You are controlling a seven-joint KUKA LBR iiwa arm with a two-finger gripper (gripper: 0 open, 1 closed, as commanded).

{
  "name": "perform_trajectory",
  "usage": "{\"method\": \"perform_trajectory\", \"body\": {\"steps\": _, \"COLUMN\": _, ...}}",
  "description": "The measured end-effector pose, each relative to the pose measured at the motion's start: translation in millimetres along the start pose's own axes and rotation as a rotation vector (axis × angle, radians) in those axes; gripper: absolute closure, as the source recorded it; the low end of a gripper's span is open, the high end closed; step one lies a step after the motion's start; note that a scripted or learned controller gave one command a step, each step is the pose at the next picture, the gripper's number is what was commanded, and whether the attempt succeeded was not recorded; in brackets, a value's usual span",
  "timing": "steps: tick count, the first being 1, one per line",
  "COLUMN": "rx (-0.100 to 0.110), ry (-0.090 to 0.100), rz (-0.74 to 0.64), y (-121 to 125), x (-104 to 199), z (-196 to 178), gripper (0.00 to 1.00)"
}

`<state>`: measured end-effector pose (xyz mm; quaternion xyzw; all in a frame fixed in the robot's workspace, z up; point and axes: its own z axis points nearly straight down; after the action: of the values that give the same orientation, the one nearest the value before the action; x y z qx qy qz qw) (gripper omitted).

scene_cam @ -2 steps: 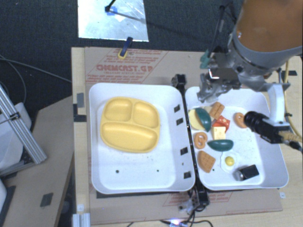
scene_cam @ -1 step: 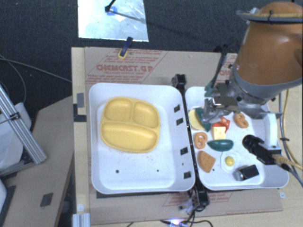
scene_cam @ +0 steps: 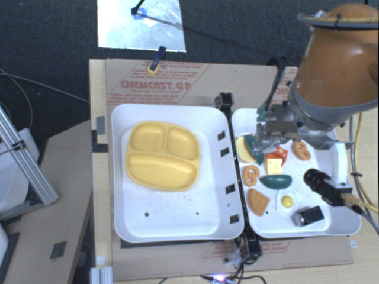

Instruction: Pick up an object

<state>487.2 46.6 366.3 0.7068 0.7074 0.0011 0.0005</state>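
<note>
You see the arm [scene_cam: 340, 58] over the right bin [scene_cam: 343, 218], its gripper [scene_cam: 269, 136] low above small toy foods: a cheese wedge [scene_cam: 274, 166], a teal piece [scene_cam: 275, 181]. How the jaws stand cannot be told. The wedge is probably light, stiff, slippery; pinch its flat sides.

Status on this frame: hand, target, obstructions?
Hand low in the right bin, over the toy pile. Nearest: green piece, orange block. No grasp visible. Pile crowded; yellow tray sits apart in the left bin.
</note>
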Motion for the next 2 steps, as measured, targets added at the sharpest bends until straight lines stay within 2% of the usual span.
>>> {"method": "perform_trajectory", "body": {"steps": 1, "rx": 0.001, "ry": 0.0, "rz": 0.001, "y": 0.0, "x": 5.4, "z": 22.5, "gripper": 1.0}}
{"method": "perform_trajectory", "body": {"steps": 2, "rx": -0.001, "ry": 0.0, "rz": 0.001, "y": 0.0, "x": 5.3, "z": 21.6, "gripper": 0.0}}
